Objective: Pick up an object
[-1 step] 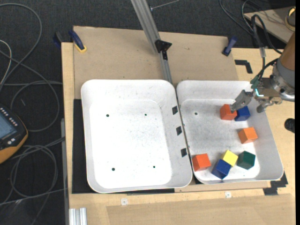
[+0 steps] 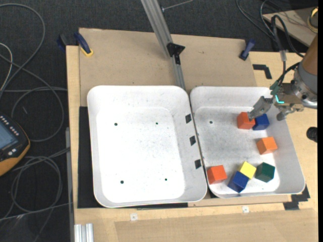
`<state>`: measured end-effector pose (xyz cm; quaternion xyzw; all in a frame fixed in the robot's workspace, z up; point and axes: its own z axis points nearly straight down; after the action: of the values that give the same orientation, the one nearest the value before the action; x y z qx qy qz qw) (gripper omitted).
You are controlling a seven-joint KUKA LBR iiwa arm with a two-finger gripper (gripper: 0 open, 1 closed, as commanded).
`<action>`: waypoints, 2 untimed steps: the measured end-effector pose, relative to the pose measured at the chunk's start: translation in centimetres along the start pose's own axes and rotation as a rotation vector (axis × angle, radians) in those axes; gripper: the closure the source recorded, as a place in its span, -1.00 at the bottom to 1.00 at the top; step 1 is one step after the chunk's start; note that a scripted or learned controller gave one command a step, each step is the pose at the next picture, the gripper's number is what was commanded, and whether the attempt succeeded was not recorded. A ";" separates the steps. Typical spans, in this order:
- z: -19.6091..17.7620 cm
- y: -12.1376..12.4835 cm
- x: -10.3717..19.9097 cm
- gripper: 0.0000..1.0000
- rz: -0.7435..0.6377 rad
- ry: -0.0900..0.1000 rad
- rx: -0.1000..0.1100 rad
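Approach step: gripper (image 2: pixel 270 110), jaws spread and holding nothing, hovers over the red block (image 2: pixel 245 120) and blue block (image 2: pixel 261 122) in the right bin (image 2: pixel 229 97); next, descent and closure on one block

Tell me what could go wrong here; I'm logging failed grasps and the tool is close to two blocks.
1. The red block and blue block sit side by side under the tool, so a grasp may nudge one away or catch both.
2. Both lie near the right bin's far wall; a push could jam them against it.
3. The tool looks off-centre over the pair, so it may close on nothing.
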<state>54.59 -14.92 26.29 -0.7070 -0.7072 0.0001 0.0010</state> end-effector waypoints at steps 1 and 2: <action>5.8 0.6 -0.5 -1.00 0.000 0.001 0.005; 10.5 -0.3 -0.1 -1.00 0.000 0.001 0.005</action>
<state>54.31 -15.03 15.76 -0.7070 -0.7072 0.0013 0.0032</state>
